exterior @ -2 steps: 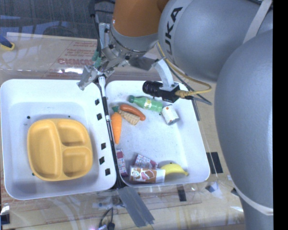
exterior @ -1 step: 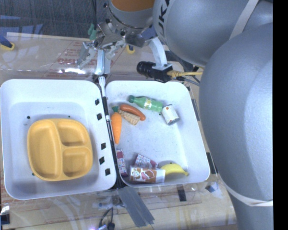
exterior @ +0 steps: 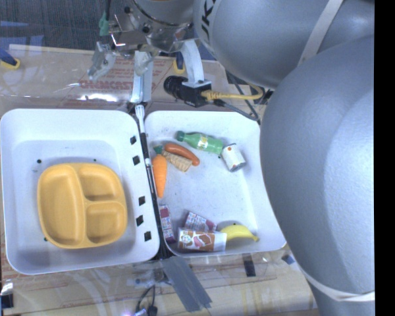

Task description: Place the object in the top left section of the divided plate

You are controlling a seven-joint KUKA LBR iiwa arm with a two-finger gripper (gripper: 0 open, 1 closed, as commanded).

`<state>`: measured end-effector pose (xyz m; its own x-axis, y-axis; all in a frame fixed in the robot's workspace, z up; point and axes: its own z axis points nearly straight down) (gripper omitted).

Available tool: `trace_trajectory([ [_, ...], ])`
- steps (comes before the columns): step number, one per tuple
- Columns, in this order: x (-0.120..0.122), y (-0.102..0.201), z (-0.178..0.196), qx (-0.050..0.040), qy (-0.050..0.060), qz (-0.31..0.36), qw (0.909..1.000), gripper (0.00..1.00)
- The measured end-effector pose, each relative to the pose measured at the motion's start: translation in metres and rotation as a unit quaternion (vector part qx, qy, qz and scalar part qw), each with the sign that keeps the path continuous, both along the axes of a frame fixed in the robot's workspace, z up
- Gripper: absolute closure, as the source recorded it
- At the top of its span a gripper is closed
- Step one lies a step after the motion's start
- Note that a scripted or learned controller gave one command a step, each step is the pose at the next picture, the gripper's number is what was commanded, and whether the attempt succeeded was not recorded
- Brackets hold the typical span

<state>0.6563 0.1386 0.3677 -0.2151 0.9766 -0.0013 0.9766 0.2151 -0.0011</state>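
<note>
A yellow divided plate (exterior: 82,204) lies in the left bin (exterior: 13,150), all its sections bare. The right bin (exterior: 250,176) holds a green bottle (exterior: 201,141), a hot dog (exterior: 180,155), a carrot (exterior: 159,174), a small white can (exterior: 233,157), a banana (exterior: 237,232) and a red-labelled carton (exterior: 201,239). My gripper (exterior: 122,64) hangs high above the back rim of the bins, near the divider between them. Its fingers (exterior: 142,71) are spread apart with nothing between them.
A small packet (exterior: 164,216) lies along the right bin's left wall, beside another wrapped packet (exterior: 199,221). The big grey arm (exterior: 316,130) covers the right side of the view. Clear plastic sheeting (exterior: 59,71) lies behind the bins.
</note>
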Motion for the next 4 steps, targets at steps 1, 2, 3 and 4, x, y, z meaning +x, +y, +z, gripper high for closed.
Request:
trace_trajectory([
  [1,0.0,0.064,0.075,0.0005,0.0,0.093,0.9957,0.0],
  [2,-0.018,-0.001,0.074,0.0001,0.001,0.062,0.9981,0.0],
  [3,-0.018,0.002,0.084,-0.0001,0.003,0.067,0.9977,1.0],
  [4,-0.019,0.005,0.094,-0.0004,0.003,0.071,0.9975,1.0],
])
